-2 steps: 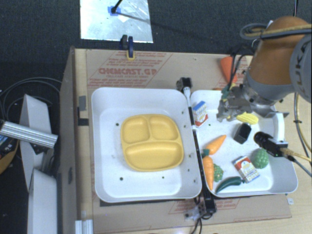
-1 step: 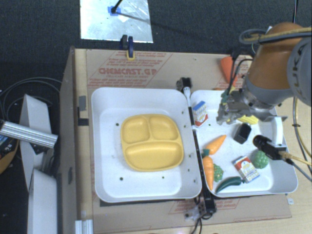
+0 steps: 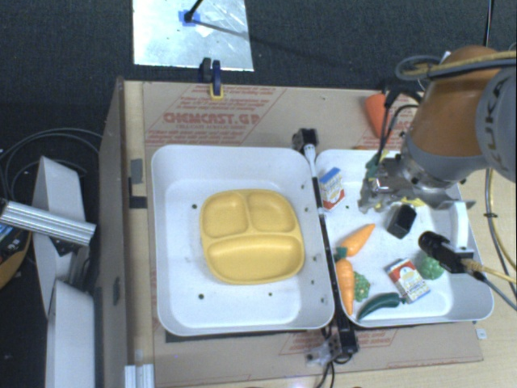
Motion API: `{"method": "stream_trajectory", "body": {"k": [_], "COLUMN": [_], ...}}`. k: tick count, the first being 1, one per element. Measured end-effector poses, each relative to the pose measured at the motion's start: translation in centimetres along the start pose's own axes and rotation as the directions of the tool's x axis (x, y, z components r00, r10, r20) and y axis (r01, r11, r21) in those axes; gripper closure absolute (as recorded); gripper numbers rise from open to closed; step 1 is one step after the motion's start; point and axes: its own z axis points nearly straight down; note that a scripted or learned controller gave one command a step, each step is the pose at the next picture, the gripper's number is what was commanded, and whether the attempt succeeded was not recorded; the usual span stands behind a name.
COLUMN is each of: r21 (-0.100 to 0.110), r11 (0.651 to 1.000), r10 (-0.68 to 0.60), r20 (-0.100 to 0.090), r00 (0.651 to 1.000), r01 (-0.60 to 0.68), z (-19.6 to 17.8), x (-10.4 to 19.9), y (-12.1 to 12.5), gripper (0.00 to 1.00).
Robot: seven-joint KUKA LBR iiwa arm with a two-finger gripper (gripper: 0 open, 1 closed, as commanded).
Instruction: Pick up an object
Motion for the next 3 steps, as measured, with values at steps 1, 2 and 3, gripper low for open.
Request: {"method": "stream_trajectory", "body": {"k": [1, 2, 3], "r21": [0.000, -0.003, 0.000], "r11": [1.000, 1.000, 1.000], "r10": [-0.003, 0.000, -0.003], "r20": [0.000, 0.001, -0.001], "r00": [1.000, 1.000, 1.000], "r01": [0.003, 0.000, 0.003], "z": [1.4, -4.9, 0.1], "x": [1.2, -2.9, 0.9], "y": [1.0, 0.9, 3.1], "gripper": [1.00, 1.00, 1.00]}}
